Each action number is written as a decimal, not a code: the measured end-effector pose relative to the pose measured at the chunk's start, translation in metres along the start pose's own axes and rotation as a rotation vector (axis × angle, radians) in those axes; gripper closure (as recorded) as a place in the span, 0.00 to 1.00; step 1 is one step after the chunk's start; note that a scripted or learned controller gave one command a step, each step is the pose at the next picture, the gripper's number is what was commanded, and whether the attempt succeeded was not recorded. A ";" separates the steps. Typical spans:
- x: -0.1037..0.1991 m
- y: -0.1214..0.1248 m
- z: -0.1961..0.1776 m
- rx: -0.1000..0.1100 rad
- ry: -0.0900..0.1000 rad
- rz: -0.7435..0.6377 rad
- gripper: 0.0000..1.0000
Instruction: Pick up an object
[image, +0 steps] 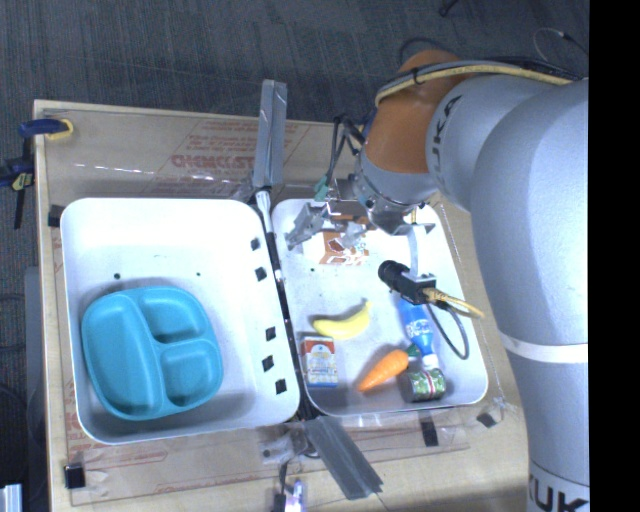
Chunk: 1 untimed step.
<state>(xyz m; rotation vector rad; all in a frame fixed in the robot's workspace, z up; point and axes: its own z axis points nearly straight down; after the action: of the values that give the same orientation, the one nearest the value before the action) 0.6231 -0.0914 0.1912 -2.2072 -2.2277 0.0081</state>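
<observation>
My gripper (308, 226) hangs over the far left corner of the right bin (318, 288). Just to its right lies a crumpled red and white packet (341, 251), partly under the wrist. Nothing shows between the gripper and the bin floor. Nearer the front of this bin lie a yellow banana (342, 321), a small red and white carton (319, 361) and an orange carrot (384, 369). Along the right side lies a plastic bottle with a blue label (417, 332), and a green-labelled item (426, 384) rests at its near end.
The left bin (72, 232) holds a blue divided plate (150, 350) at its front left. A grey divider bar (268, 135) runs between the two bins. The arm's grey body covers the right bin's right edge and the bench beyond.
</observation>
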 end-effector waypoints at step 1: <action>-0.104 -0.002 0.091 -0.005 -0.001 -0.058 0.00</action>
<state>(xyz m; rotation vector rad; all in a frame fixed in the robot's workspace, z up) 0.6209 -0.1952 0.0998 -2.1452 -2.2936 0.0029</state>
